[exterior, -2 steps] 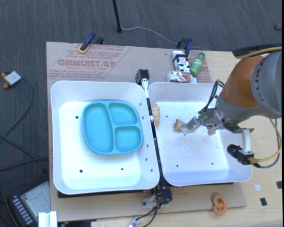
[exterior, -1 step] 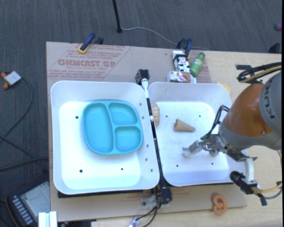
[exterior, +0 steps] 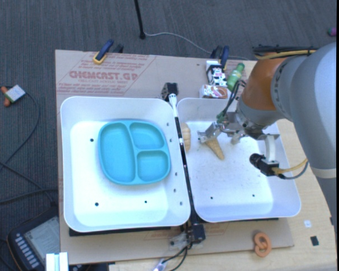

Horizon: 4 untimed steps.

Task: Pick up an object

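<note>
the gripper (exterior: 211,136) hangs low in the right bin (exterior: 282,208), fingers spread, over a tan cone-shaped object (exterior: 216,148) near the bin's left wall. it grips nothing. to do this well, centre the fingers astride the cone, perhaps already touching, then close. the arm reaches in from the right, wrist bent down.

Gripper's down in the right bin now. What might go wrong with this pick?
1. The gripper sits at the cone's top end, not over its middle, so the cone may slip or pivot out.
2. The cone lies near the bin wall and another tan piece; a nudge could push it against them.
</note>
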Available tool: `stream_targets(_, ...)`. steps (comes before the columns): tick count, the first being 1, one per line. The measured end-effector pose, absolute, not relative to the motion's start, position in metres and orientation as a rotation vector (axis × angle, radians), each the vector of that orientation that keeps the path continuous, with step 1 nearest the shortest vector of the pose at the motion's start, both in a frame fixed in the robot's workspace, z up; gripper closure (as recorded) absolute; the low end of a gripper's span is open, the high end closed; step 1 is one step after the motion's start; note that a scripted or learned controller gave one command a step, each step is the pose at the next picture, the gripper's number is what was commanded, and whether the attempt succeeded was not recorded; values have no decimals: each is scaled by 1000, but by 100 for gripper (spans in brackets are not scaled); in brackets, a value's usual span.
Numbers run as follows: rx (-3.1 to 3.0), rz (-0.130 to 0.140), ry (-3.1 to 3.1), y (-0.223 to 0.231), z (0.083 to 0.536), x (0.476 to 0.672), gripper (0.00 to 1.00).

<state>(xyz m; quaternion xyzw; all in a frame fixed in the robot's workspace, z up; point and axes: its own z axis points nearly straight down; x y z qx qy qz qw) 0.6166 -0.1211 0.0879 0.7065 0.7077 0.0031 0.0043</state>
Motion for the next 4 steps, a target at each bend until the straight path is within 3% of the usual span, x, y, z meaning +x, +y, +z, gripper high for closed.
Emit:
stream_targets(1, 2212, 7, 2217, -122, 98, 617, 100)
stream_targets(2, 2217, 2, 2222, -62, 186, 664, 100)
stream_targets(4, 2214, -7, 2221, -63, 204, 663, 100)
